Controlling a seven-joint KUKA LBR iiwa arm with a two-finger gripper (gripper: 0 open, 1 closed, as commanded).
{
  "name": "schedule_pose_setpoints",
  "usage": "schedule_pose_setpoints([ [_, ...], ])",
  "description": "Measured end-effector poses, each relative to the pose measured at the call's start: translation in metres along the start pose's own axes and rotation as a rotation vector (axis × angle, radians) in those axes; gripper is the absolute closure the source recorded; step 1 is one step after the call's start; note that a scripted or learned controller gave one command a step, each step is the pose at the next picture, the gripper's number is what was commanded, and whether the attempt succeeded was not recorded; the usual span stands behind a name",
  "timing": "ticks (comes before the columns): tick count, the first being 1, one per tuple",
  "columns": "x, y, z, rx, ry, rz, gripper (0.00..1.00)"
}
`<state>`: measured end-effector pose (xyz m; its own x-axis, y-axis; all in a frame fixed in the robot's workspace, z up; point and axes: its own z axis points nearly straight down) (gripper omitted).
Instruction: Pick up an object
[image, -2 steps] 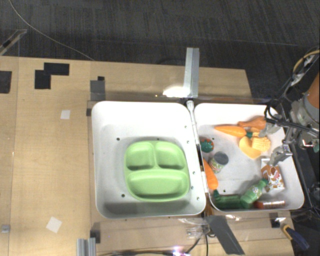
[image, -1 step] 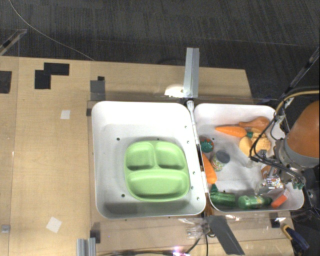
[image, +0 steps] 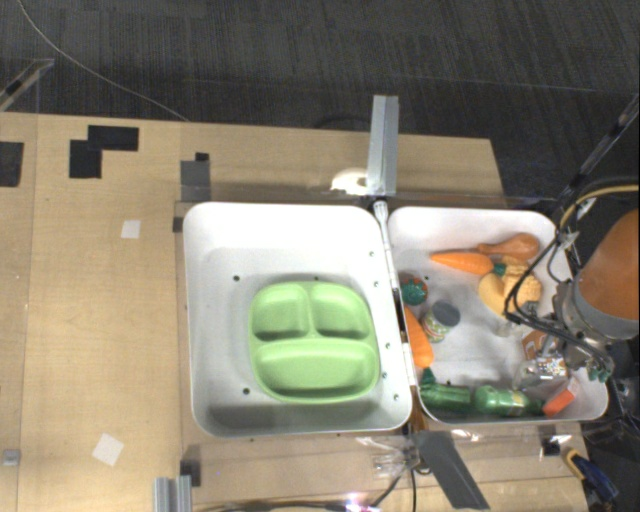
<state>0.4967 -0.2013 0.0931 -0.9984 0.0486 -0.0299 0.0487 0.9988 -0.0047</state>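
Arm hanging over the crowded right bin, left bin sitting roomy with just a plate in it

The gripper (image: 545, 368) is hovering low near the right bin (image: 470, 222)'s near-right corner, and honestly I can't tell how it's set because cables and the wrist are covering it. Stuff is hugging the edges there: a green bottle (image: 472, 400) is lying along the near wall, a small orange piece (image: 560, 401) is sitting just beside it near the corner, a carrot (image: 462, 263) and a tan gourd-shaped thing (image: 512, 245) are lying by the far wall, and a yellow toy (image: 497, 292) is sitting right by the arm. The middle floor of that bin is staying fairly open. The left bin (image: 215, 300) is holding a green divided plate (image: 314, 339) with bare white space all around it.
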Motion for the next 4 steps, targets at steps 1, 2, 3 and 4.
schedule_pose_setpoints([
  [1,-0.002,0.001,-0.011,0.002,-0.004,-0.007,1.0],
  [2,-0.002,0.001,-0.011,0.002,-0.003,-0.008,0.0],
  [3,0.0,0.009,0.0,0.004,-0.004,-0.001,0.0],
  [4,0.006,0.116,0.0,-0.005,-0.001,-0.161,0.0],
])
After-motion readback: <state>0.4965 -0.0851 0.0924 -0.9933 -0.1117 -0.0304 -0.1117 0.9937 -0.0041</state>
